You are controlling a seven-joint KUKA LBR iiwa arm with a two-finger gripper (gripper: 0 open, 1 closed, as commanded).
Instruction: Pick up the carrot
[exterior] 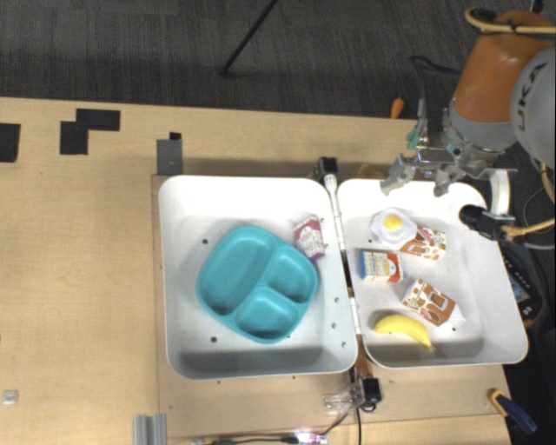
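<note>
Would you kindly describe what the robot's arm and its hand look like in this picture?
The grey arm with its rounded orange band ends in a wrist of pale grey and silver metal. Below it sits the small metallic hand, with two short grey prongs angled outward. A thin cream cable loops above the orange band, and dark cables trail on the arm's side of the right-hand shallow white bin.

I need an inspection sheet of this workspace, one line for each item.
surface: wooden bench; left bin and right bin side by side
job's things: nothing seen
clutter: teal plate and pink packet in left bin; toy egg, blue carton, red cartons, banana in right bin
grippers: pincer over right bin's far edge
cables: side cable beside right bin; front cable at bench's near edge
surroundings: dark floor
</note>
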